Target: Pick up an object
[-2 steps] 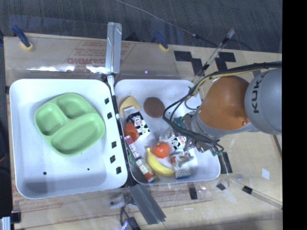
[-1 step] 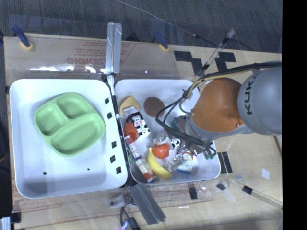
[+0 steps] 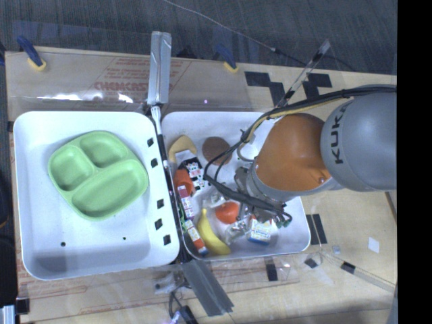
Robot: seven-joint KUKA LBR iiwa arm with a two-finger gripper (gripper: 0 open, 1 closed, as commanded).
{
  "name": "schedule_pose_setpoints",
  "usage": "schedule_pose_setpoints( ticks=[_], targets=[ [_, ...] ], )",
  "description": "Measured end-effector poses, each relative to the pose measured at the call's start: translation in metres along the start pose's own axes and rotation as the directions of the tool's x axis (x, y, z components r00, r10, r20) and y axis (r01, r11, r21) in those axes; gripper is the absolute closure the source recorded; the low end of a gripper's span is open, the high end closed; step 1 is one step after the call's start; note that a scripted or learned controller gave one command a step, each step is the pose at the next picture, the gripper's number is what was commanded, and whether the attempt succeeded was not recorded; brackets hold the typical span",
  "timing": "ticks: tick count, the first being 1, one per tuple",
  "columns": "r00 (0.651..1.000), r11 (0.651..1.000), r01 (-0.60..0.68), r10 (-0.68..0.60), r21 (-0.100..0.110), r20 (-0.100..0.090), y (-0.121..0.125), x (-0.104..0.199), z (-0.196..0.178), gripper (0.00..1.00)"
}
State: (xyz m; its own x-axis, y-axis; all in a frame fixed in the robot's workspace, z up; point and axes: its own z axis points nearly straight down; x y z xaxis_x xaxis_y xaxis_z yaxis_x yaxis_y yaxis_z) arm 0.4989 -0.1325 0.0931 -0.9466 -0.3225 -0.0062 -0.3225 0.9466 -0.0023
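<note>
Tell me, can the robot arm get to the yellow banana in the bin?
Probably yes. The banana lies on top at the near edge of the right bin, nothing covering it, and the gripper is already low in that bin just beside it.

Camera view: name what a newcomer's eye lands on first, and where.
The grey arm with its orange band looms over the right bin, its gripper down among cluttered items, including a banana near the front edge. In the left bin lies a green divided plate.
</note>
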Motion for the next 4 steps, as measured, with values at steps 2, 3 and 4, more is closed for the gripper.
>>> schedule_pose_setpoints(
  ticks=[2, 3, 4],
  targets=[
    [0.906, 0.906, -0.423, 0.423, 0.0, -0.005, 0.024, -0.037, 0.002, 1.0],
    [0.936, 0.936, -0.352, 0.352, 0.002, 0.003, -0.025, -0.122, -0.076, 1.0],
    [1.0, 1.0, 0.03, -0.03, 0.001, -0.003, -0.101, -0.092, -0.075, 1.0]
  ],
)
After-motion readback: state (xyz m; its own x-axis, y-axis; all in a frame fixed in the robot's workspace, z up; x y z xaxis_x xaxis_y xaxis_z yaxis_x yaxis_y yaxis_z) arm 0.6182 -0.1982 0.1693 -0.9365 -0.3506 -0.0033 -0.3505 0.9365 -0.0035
